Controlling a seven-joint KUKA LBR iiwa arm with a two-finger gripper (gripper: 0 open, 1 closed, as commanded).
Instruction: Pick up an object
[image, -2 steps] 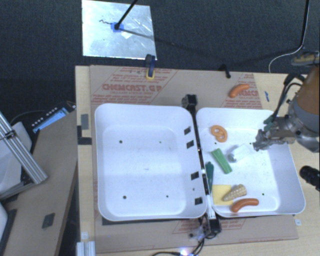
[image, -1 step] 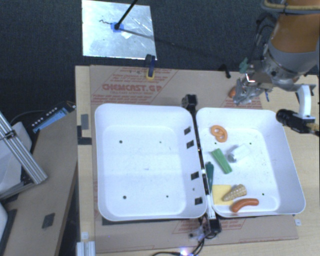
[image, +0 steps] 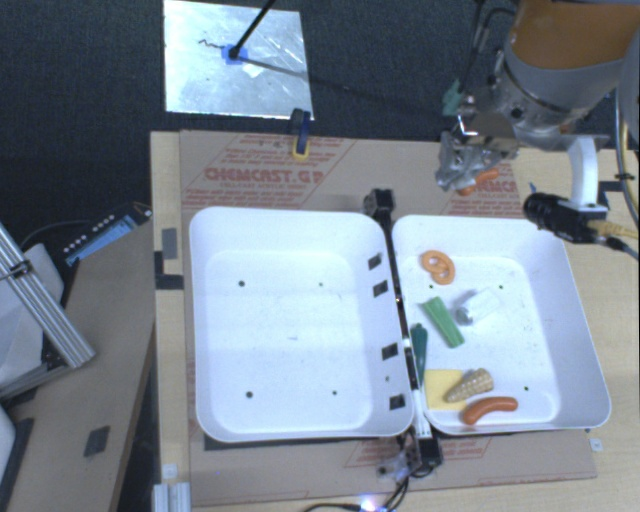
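Note:
My gripper (image: 468, 176) hangs above the back edge of the right bin (image: 580, 330), lifted clear of it. A small orange object (image: 484, 177) shows between its fingertips, and the fingers are shut on it. Below, in the right bin, lie an orange pretzel-shaped ring (image: 437, 265), a green block (image: 441, 322), a pale clear piece (image: 477, 304), a yellow flat piece (image: 438, 386), a tan ridged cone (image: 470, 383) and an orange-red sausage (image: 488, 408). A dark green piece (image: 418, 346) rests against the divider.
The left bin (image: 200, 300) sits beside the right one, joined by a black-clipped divider (image: 392, 300). A black cable fitting (image: 560, 215) juts over the right bin's back right corner. A silver sheet (image: 237, 58) lies behind the bench.

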